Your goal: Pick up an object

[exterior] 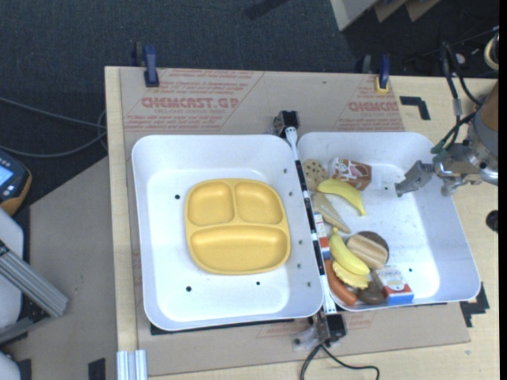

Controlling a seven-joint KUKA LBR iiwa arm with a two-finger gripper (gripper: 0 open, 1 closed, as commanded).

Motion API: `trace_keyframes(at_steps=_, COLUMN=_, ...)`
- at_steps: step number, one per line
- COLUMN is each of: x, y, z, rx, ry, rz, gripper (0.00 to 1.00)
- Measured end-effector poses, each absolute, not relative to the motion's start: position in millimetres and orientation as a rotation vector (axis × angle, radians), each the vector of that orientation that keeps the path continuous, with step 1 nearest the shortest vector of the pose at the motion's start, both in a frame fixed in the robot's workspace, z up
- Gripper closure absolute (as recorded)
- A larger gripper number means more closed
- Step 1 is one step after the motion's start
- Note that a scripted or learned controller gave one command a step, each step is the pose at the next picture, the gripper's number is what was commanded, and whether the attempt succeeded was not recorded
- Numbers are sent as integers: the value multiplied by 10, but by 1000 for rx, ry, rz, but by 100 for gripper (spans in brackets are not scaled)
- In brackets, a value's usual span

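Observation:
The right bin (444, 244) holds a pile of toy food along its left side. A yellow banana (342, 193) lies near the top, beside a cookie (314, 169) and a brown and white packet (352, 172). Below them lie a beige wedge (329, 213), a second banana (347, 260), a round brown disc (369, 248), an orange piece (339, 290) and a small red, white and blue box (394, 285). My gripper (413, 179) hangs over the bin's upper right part, to the right of the pile and apart from it. I see nothing held in it.
A yellow divided plate (237, 226) lies in the middle of the left bin (158, 212). A black divider strip (305, 204) runs between the bins. Cables (453, 70) hang at the upper right near the arm. Blue clamps (149, 63) grip the board's far edge.

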State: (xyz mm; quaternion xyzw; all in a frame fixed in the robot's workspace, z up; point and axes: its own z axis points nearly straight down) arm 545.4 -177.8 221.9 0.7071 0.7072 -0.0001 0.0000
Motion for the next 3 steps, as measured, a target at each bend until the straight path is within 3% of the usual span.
trace_keyframes(at_steps=1, x=6021, y=-1267, z=1566, rx=2214, ry=2228, rz=2, gripper=0)
trace_keyframes(at_steps=2, x=6004, y=-1142, z=795, rx=2225, ry=2229, rz=-7, gripper=0)
trace_keyframes(at_steps=3, x=6025, y=-1152, z=949, rx=2221, ry=2222, rz=1, gripper=100)
